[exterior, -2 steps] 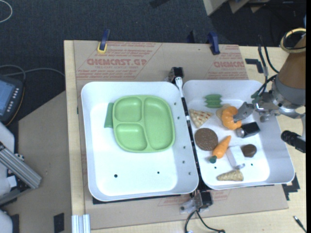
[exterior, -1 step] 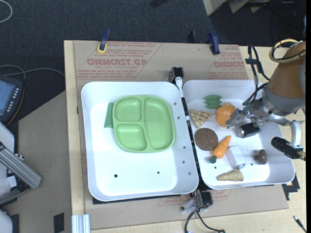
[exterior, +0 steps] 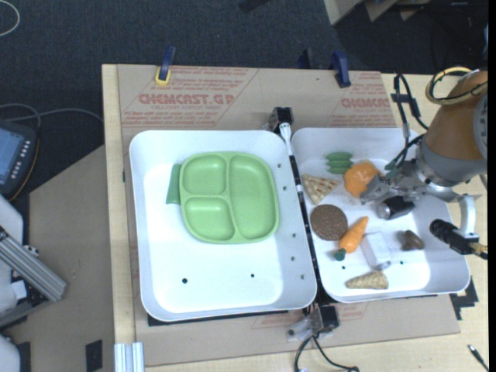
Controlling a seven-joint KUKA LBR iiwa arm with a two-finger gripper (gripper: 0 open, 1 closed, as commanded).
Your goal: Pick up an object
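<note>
In the right bin [exterior: 434, 279] my gripper [exterior: 381, 198] hangs low, just right of an orange fruit [exterior: 359, 179]. Close by lie a brown round cookie [exterior: 329, 221], a carrot [exterior: 353, 234], a tan waffle wedge [exterior: 318, 187] and a green pea pod [exterior: 339, 161]. Nearer the front are a pale wedge [exterior: 367, 281], a white block [exterior: 380, 248] and a small brown piece [exterior: 411, 240]. Nothing shows between the fingers.
The left bin [exterior: 155, 231] holds a green divided plate [exterior: 229, 196]. A raised divider [exterior: 298, 208] runs between the two bins. The arm's grey and orange body [exterior: 457, 134] leans in over the right bin's far right side.
</note>
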